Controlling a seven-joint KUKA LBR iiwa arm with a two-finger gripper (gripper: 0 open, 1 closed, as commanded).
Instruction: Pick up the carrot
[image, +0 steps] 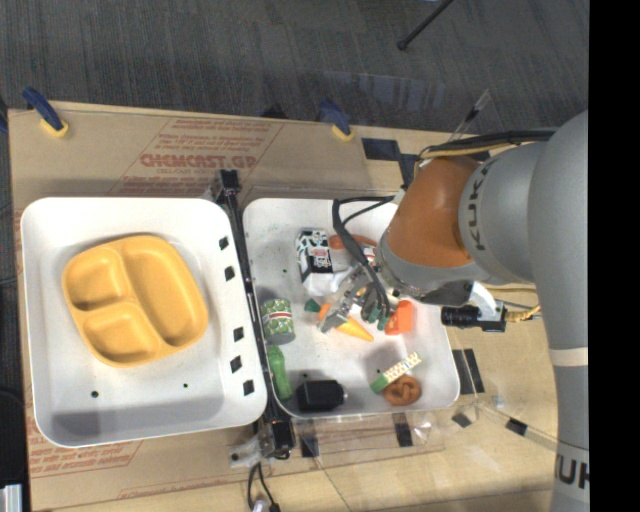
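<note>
The carrot (401, 318), a short orange piece with a green top on its left end, lies in the right bin (440, 352) near that bin's right wall. My gripper (361, 304) hangs low over the middle of this bin, just left of the carrot and close to its green end. The grey wrist and its orange band (432, 215) cover the bin's upper right part. Nothing can be seen held in the gripper. A yellow-orange cone-shaped toy (349, 327) lies directly under the gripper's tip.
The right bin also holds a black-and-white carton (316, 251), a green can (277, 318), a green bottle (278, 373), a black block (320, 395), a brown pretzel (403, 391) and a small green-white piece (394, 371). A yellow divided plate (132, 297) lies in the left bin (60, 405).
</note>
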